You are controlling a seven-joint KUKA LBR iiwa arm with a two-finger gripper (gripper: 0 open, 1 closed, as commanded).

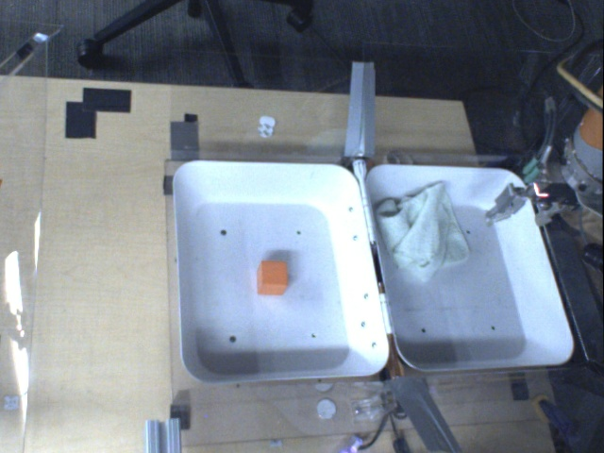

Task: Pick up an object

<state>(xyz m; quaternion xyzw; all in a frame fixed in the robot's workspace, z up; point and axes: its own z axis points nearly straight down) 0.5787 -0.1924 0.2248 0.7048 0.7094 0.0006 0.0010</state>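
Near the bottom edge of the frame, a strip of pale wooden bench (85,347) runs under the two bins, with a small round metal fitting (326,408) just below the left bin's lower rim; above that lies the left shallow white plastic bin (198,253), filling the centre-left of the frame, and a small orange cube (273,277) sits on its floor a little below the middle, well apart from every wall; to the right, touching it along a shared divider, is the right shallow white plastic bin (547,338); a crumpled pale grey-white cloth (425,229) lies in its upper left part, close to the divider; farther up, at the right bin's upper right rim, the grey two-finger gripper (507,205) hangs over the bin, well apart from the cloth; whether its fingers are parted or closed I cannot tell, and nothing is seen between them; at the far top, black chair legs (203,8) cross dark carpet.
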